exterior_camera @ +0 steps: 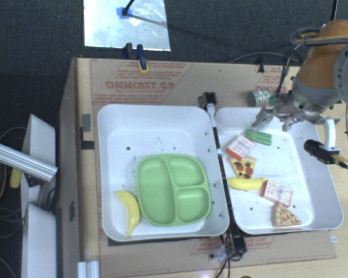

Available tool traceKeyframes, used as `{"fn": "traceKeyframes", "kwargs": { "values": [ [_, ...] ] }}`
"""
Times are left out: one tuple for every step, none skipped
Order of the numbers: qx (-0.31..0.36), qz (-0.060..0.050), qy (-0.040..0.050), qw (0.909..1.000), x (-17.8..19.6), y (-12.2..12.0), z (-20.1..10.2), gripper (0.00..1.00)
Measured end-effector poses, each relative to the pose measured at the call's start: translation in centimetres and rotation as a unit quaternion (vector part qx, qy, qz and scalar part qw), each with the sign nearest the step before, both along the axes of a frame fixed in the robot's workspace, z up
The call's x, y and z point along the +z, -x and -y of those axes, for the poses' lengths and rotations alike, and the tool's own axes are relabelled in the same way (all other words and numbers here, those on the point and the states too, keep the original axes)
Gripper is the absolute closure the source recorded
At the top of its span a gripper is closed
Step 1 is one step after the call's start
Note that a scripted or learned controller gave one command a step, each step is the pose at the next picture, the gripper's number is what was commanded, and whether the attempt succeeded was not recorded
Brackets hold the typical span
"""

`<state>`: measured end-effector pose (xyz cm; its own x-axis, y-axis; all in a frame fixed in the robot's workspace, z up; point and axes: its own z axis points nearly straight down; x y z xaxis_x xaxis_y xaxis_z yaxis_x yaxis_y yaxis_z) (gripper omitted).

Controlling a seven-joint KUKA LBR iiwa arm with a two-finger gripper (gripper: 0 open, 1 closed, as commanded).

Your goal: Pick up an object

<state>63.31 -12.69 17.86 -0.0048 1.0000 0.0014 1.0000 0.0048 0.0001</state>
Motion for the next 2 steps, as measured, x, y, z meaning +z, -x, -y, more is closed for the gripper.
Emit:
{"fn": "traceKeyframes", "kwargs": {
  "values": [
    [-0.002, 0.0, 0.0005, 1.0, -9.4, 9.8, -4.2, 0.0],
    [-0.002, 0.001, 0.0006, 1.0, -8.4, 9.7, -4.2, 1.0]
  ]
}}
